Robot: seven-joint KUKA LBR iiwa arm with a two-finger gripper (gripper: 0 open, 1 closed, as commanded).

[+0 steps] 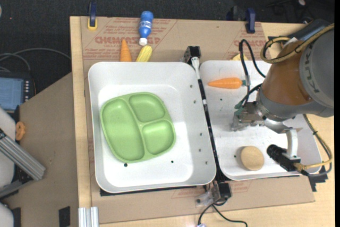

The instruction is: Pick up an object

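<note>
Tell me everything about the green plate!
The plate is light green and looks like smooth plastic. It has three sunken sections: a long one on the view's left, and two smaller ones on the right, one above the other. Its corners are rounded. It lies flat but turned a bit askew, near the middle of the left bin, resting on the bin's white floor. Nothing lies in it, and nothing else touches it.

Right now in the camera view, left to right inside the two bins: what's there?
Green divided plate in the left bin → then, in the right bin, the carrot, → the gripper → the round tan piece.
</note>
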